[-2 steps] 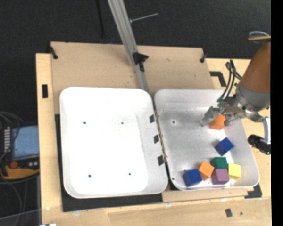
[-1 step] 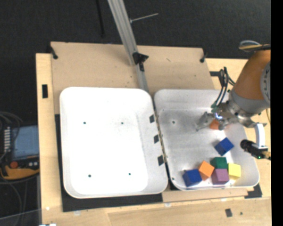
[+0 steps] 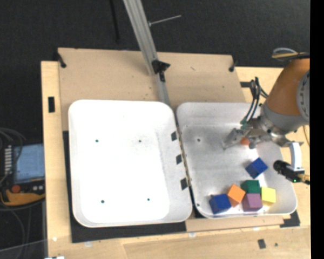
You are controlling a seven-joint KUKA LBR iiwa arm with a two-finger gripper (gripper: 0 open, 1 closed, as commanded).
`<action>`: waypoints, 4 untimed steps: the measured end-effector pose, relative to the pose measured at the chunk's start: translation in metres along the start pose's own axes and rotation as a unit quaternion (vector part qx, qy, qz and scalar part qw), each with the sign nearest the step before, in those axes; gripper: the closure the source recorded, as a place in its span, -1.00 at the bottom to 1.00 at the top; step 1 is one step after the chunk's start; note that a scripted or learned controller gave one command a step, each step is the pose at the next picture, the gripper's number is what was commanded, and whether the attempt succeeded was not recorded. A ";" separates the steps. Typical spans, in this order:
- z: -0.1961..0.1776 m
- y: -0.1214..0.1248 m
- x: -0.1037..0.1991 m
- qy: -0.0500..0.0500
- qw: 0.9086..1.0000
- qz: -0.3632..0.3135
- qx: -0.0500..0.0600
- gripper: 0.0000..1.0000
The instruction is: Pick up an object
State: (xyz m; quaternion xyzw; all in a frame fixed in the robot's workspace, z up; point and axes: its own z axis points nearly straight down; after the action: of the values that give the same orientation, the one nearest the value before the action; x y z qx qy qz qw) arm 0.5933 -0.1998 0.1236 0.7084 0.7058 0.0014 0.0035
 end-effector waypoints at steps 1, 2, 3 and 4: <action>-0.007 -0.001 0.000 0.001 1.000 0.001 0.001 1.00; -0.061 -0.001 0.008 0.001 1.000 -0.004 0.001 1.00; -0.106 0.005 0.010 0.001 1.000 -0.004 0.000 1.00; -0.156 0.007 0.009 0.001 1.000 -0.005 0.000 1.00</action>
State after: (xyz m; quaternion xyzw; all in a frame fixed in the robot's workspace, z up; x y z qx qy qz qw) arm 0.5989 -0.1908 0.2798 0.7050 0.7092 0.0018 0.0032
